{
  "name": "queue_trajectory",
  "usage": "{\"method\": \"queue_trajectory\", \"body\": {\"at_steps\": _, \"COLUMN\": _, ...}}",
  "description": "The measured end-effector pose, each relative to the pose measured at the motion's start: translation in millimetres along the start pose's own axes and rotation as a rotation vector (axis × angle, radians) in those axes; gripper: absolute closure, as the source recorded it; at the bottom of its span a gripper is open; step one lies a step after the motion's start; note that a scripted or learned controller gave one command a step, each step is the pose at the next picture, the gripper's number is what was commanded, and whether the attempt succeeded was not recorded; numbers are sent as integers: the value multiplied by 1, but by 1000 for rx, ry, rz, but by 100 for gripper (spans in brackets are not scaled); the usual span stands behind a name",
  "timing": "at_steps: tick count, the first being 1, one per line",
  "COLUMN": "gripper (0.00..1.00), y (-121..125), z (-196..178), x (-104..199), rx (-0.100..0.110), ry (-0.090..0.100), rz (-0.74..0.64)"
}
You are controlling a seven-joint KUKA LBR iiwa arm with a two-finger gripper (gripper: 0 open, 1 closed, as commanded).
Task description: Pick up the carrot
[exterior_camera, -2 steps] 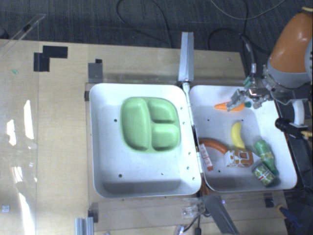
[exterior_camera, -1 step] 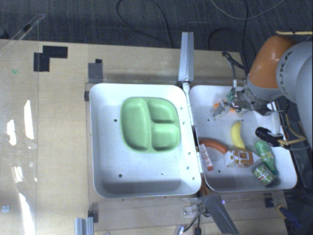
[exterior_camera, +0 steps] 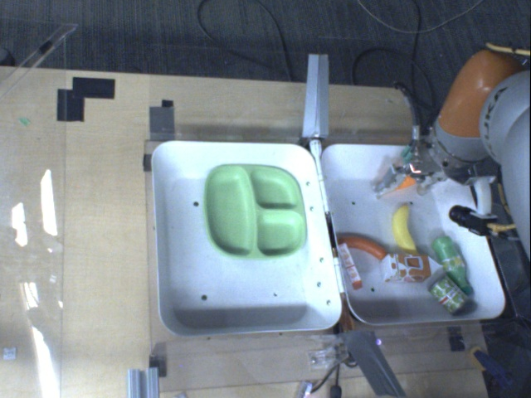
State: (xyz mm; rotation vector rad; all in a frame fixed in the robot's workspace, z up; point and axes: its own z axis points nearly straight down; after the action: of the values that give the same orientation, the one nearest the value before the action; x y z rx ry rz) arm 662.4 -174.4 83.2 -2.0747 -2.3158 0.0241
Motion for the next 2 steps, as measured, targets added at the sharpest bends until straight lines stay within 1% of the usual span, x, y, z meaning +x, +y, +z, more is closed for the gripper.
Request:
{"method": "queue_trajectory", "body": {"at_steps": 1, "gripper": 100, "y": 2, "z": -12, "x": -2, "rx": -6, "ry": -9, "rz": -5}}
{"method": "queue_trajectory", "body": {"at_steps": 2, "gripper": 100, "y": -16, "z": -16, "x": -29, "rx": -37, "ry": -18, "rz": -145}}
